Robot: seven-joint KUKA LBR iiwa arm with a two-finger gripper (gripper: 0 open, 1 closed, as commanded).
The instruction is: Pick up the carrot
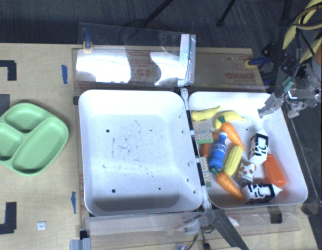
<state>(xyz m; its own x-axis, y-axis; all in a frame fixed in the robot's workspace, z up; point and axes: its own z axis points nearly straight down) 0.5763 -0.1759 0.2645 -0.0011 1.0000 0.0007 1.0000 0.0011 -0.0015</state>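
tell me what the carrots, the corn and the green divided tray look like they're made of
Carrot and second carrot: probably molded plastic toy food; flat uniform orange, smooth skin.
Corn: likely plastic too; even yellow, with what looks like molded kernel texture, though the view is too coarse to be sure.
Green tray: seemingly matte plastic; one pale green colour, rounded molded compartments, no strong glare.

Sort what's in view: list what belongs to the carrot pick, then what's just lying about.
Belongs to the job:
upper carrot
lower carrot
gripper
right bin

Just lying about:
banana
blue bottle
corn cob
left bin
green divided plate
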